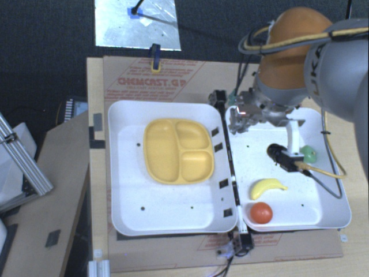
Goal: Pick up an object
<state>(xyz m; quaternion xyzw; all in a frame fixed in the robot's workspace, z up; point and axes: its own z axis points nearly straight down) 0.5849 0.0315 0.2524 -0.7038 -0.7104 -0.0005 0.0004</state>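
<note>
Three small things lie in the right bin (331, 209). A yellow banana (267, 186) is near the bin's front, and a red-orange round fruit (262, 213) sits just in front of it by the front-left corner. A small green thing (309, 153) rests toward the right side, partly hidden by the robot's own fittings. My gripper (238, 121) hangs over the bin's back-left corner, close to the wall between the bins and well apart from all three things. Nothing shows between its fingers.
The left bin (124, 209) holds a yellow divided plate (177, 151) in its middle. The grey arm with its orange band (297, 45) covers the back right of the right bin. A silver sheet (137, 16) lies behind the bench.
</note>
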